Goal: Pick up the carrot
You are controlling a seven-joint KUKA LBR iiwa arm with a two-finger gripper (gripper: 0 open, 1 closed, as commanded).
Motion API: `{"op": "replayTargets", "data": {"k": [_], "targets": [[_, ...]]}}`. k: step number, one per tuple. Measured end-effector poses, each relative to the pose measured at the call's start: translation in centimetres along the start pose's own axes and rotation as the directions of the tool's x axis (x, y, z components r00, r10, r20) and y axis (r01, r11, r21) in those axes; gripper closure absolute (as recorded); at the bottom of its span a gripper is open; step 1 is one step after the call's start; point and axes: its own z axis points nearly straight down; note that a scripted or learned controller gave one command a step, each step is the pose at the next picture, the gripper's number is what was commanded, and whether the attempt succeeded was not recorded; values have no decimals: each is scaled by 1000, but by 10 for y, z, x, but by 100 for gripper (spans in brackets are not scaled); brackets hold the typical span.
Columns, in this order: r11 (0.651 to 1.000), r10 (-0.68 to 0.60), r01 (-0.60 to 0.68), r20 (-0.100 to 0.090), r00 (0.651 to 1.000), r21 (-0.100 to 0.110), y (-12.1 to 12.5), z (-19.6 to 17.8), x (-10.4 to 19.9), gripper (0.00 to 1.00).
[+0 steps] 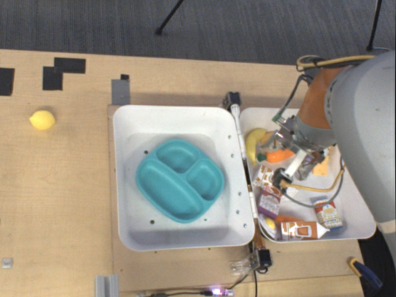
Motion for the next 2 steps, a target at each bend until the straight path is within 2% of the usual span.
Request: {"op": "replayTargets", "data": {"k": [1, 2], "targets": [[1000, -7, 7, -2, 1000, -3, 1, -12, 1, 100], [1000, -15, 15, -4, 1000, -4, -18, -138, 45, 100]]}}
